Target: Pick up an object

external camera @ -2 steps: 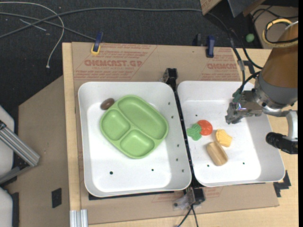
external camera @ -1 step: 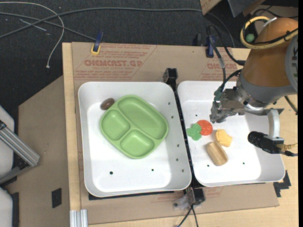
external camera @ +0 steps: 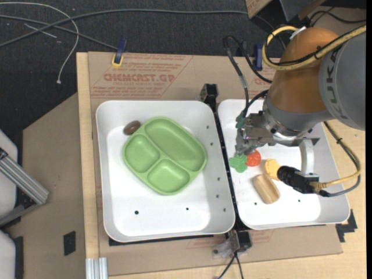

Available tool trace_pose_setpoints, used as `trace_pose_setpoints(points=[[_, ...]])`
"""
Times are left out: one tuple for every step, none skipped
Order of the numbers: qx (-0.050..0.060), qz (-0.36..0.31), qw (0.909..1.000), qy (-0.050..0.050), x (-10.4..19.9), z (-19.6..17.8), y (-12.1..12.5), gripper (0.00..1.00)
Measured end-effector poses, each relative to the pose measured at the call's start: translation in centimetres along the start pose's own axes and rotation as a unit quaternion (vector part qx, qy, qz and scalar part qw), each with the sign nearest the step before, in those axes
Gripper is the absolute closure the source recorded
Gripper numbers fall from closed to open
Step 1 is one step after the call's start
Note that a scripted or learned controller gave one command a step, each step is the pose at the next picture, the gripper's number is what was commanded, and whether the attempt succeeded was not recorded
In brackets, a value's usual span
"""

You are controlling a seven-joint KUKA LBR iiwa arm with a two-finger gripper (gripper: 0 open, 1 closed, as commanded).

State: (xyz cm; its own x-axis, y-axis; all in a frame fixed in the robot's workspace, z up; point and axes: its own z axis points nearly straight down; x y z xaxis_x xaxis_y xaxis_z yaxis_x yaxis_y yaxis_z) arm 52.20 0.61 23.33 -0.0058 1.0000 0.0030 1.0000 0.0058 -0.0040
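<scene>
Bins are sitting side by side on the bench, the left bin [external camera: 110,214] and the right bin [external camera: 302,214]. The arm [external camera: 302,68] is reaching in from the right, and its gripper [external camera: 247,147] is hanging low over the far left part of the right bin; how wide its claw is standing cannot be told here. Just below it, a green object [external camera: 238,164] and a red object [external camera: 253,159] are lying touching each other. A yellow piece [external camera: 271,167] and a tan block [external camera: 266,189] are lying nearer and to the right. In the left bin, a green divided tray [external camera: 165,154] is resting, with a small brown object [external camera: 132,128] at its far left edge.
</scene>
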Motion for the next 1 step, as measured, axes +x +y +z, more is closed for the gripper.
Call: trace_pose_setpoints(points=[[0.000, 0.000, 1.0000, 0.000, 4.58, 0.89, -0.10, 1.00]])
